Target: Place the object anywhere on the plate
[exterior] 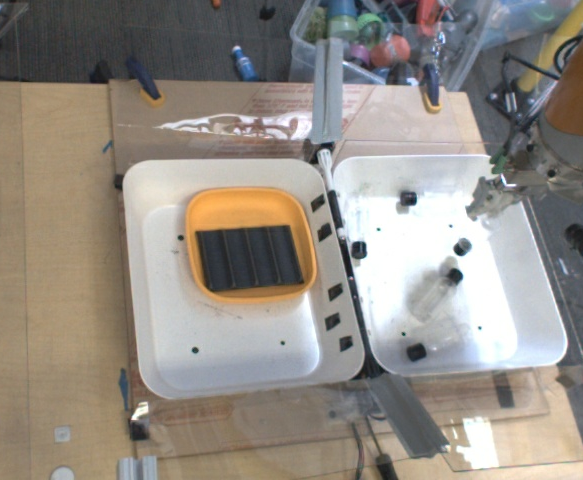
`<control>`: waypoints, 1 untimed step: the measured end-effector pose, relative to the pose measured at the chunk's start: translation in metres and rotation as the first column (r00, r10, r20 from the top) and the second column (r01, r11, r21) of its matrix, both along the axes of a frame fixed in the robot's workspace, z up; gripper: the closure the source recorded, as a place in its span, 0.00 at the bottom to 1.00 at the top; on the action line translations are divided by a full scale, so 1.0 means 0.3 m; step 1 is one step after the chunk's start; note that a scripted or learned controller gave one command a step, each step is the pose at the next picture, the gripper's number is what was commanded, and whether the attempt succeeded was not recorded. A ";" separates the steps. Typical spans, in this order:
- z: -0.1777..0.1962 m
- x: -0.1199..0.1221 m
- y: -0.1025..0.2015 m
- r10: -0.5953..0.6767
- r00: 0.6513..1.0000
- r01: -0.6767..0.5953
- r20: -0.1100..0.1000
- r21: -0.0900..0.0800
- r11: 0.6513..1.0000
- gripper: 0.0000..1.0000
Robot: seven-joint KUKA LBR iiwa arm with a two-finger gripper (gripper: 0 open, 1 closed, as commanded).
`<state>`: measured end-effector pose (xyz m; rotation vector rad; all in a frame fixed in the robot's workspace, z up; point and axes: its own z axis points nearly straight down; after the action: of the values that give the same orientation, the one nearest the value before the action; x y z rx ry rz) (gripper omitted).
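An orange plate (203, 215) with rounded corners lies in the left bin (161, 353). A black ribbed rectangular piece (249, 258) lies flat on the plate and covers most of its middle. In the right bin (536, 313) a small clear bottle with a black cap (436, 290) lies on its side near the centre. My gripper (489, 198) hangs over the right bin's upper right corner, well away from the bottle and far from the plate. I see nothing held under it.
Several small black bits (407, 200) are scattered on the right bin's floor. Black clips (333, 291) line the wall between the bins. A clear tub of coloured toys (396, 13) stands behind the bench. Cables hang at the right by the arm.
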<state>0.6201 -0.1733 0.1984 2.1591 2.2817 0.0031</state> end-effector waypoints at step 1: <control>0.000 0.000 0.000 0.000 1.000 0.000 0.000 0.000 1.000 0.00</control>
<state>0.6201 -0.1733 0.1985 2.1591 2.2815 0.0033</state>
